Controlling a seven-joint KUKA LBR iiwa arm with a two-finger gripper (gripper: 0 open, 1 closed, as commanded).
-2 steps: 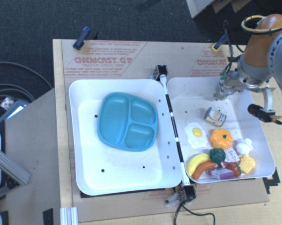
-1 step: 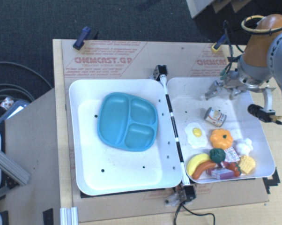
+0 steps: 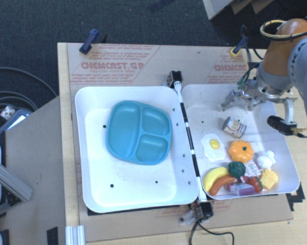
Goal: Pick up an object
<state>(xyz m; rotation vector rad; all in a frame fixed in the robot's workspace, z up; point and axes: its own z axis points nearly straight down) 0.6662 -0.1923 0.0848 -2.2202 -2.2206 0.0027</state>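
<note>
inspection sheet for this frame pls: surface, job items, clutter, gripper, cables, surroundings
Surface: cardboard-covered bench bearing two shallow white bins, left bin and right bin, side by side.
Job's things: in the right bin, a small tipped can, fried-egg toy, orange pumpkin toy, yellow banana toy, corn toy, packed toward the near corner.
Clutter: light blue divided plastic plate in the left bin.
Grippers: two-finger gripper hovers over the right bin's far side, fingers spread, holding nothing.
Cables: grey loops on the floor at left; black lead at the bench's near edge.
Surroundings: dark carpet.
</note>
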